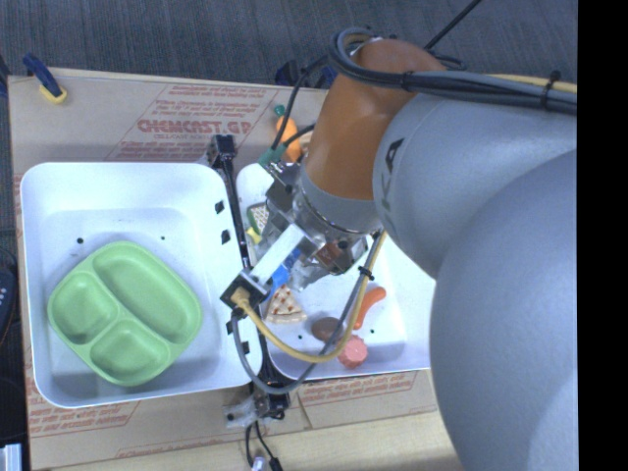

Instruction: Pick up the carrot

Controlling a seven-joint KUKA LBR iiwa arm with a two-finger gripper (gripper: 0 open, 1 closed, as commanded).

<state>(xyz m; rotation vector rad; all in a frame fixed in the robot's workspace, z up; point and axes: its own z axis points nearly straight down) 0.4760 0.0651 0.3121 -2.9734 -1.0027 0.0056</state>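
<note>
Near edge of right bin [417, 346]: pink round toy [353, 352] and brown lump [325, 330].

Just past them, carrot [370, 305] lies flat on bin floor, orange, right of pizza slice toy [286, 307] — free, nothing on it.

Yellow cable [294, 349] loops close by, may get in way.

Gripper [294, 263] hangs low over bin middle, left of carrot, likely lining up for grab — cannot tell if it grasps anything.

Left bin [39, 194] holds green tray [123, 312].

Far back, big arm [363, 135] covers rest of right bin.

Right bin [397, 346] largely behind arm [471, 214]
</note>
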